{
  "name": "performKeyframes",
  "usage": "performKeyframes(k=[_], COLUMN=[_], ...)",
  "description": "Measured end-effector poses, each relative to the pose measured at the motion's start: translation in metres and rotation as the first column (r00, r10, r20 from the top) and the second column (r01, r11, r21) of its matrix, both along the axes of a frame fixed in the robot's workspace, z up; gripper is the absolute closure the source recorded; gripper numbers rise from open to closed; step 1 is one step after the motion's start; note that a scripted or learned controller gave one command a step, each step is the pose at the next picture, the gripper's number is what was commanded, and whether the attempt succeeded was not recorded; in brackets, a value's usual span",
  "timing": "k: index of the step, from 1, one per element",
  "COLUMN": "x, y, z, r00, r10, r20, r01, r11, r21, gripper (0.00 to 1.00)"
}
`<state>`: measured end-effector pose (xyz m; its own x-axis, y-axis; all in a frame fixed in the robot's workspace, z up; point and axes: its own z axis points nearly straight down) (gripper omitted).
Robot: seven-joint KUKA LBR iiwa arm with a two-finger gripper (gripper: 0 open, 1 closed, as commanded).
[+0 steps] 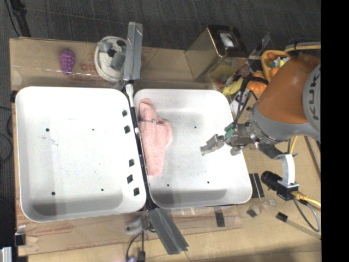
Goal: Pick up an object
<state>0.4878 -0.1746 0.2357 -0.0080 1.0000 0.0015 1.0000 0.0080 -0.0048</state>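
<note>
A crumpled pink cloth (152,138) lies in the right bin (218,105), stretched along its left wall beside the divider. My gripper (212,145) hangs over the right half of the same bin, reaching in from the right below the orange-banded wrist (286,91). It is well to the right of the cloth, with bare white floor between them. Nothing shows in the gripper.
The left bin (71,146) lies beside the right one, split off by a grey divider with black clips (131,146). Behind the bins sit a purple object (67,60), a white coil (110,56) and a brown box (215,51). Cables and clutter crowd the right side.
</note>
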Motion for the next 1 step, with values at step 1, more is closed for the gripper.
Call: performKeyframes(k=[1], x=[0.0000], y=[0.0000], z=[0.0000], r00=[1.000], r10=[0.000], r20=[0.000], r01=[0.000], r11=[1.000], r21=[0.000], gripper=[0.00])
